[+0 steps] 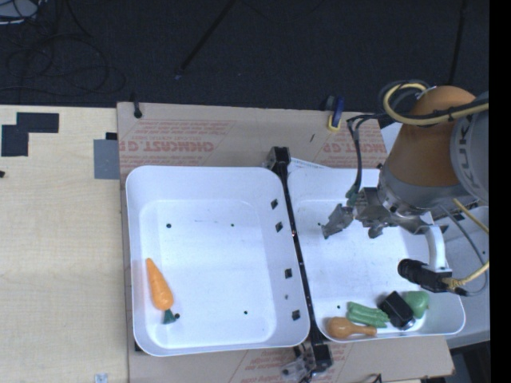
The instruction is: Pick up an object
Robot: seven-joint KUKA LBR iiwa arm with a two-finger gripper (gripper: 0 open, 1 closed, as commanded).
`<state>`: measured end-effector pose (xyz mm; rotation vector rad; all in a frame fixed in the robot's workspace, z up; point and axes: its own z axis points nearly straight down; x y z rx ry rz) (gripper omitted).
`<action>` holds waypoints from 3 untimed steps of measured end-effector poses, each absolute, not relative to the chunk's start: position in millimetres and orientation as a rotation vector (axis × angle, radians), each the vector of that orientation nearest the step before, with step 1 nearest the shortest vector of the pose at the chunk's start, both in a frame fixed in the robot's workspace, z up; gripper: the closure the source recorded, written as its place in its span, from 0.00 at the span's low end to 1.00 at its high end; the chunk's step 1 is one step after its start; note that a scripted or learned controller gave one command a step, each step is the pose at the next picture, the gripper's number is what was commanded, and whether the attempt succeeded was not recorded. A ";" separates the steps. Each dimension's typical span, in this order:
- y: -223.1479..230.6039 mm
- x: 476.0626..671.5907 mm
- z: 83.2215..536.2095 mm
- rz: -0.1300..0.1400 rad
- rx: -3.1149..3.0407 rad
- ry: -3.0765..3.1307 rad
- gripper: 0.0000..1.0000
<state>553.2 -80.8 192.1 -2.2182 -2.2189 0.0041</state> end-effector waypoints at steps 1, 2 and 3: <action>-81.4 553.0 201.6 0.006 -2.218 -2.216 1.00; -81.8 552.9 201.4 0.006 -2.220 -2.214 0.00; -82.9 552.7 211.0 0.008 -2.221 -2.210 1.00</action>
